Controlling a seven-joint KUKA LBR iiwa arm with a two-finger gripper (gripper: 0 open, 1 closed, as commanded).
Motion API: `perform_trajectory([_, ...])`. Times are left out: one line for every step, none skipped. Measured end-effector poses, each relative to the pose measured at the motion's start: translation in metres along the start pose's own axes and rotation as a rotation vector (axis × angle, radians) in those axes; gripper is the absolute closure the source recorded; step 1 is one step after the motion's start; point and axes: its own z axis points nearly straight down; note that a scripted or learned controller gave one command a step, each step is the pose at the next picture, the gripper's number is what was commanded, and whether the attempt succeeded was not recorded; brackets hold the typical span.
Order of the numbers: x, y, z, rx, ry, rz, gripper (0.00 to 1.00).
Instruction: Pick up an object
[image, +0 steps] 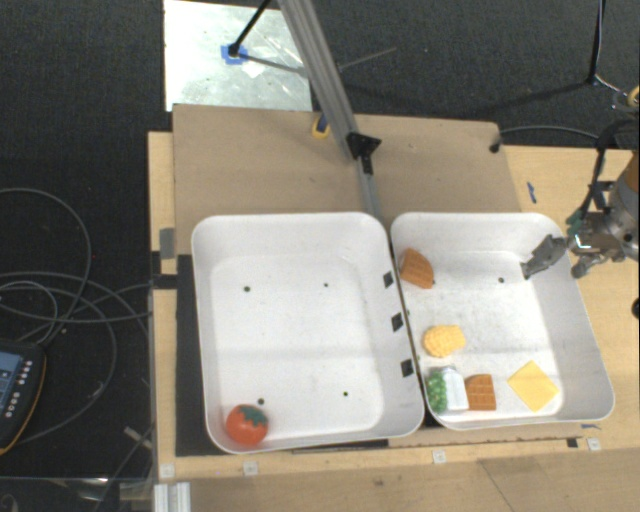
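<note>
The tool (562, 257) was seen spread wide and holding nothing above the right bin (575, 330); approach was judged under way, with descent onto a toy needed.

We record two bins (300, 235) of white plastic, smooth and faintly speckled. The bench (430, 160) looks like matt pale wood or board. A tomato (246, 425) appears as glossy red plastic; a yellow wedge (533, 385) as smooth, matt plastic. The gripper (565, 258) reads as dull grey metal. We note dark, rough carpet (80, 120) around the bench.
</note>
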Motion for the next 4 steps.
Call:
perform_trajectory([0.000, 0.001, -0.003, -0.004, -0.001, -0.001, 0.00])
perform_trajectory([0.007, 0.000, 0.041, 0.000, 0.000, 0.000, 0.00])
perform_trajectory([0.000, 0.005, 0.098, 0.000, -0.001, 0.003, 0.00])
perform_trajectory([0.001, 0.005, 0.144, 0.000, 0.000, 0.003, 0.00])
